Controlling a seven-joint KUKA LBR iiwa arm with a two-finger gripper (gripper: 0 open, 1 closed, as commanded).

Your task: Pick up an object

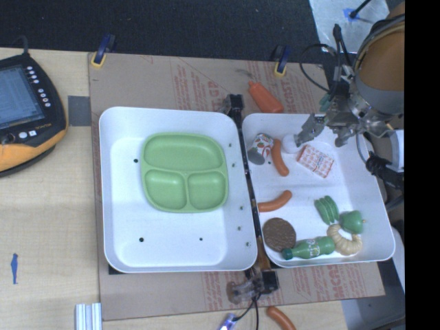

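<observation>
In the right bin (385,205), a red-and-white packet (315,161) lies flat near the far wall, a sausage (279,159) to its left. Directly above the packet hangs the gripper (323,133), fingers spread wide and holding nothing.

The grey arm with its orange band (380,60) reaches in from the right, wrist bent downward. Its two-finger metal gripper (323,135) hangs low with the fingers (303,135) spread apart, nothing between them.
</observation>
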